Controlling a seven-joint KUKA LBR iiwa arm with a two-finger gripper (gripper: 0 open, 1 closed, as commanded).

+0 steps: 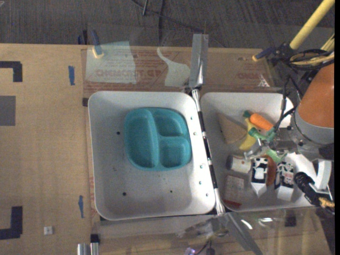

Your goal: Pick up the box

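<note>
Here the box (234,186), seemingly small, flat and pale, lies free; fingers' state unclear.

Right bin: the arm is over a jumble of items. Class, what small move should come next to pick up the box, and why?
Probably a short adjustment toward the small box at the right bin's front left corner, then a descent. The pincer sits beside it, over the crowded middle near the banana and carrot, not above the box.
</note>
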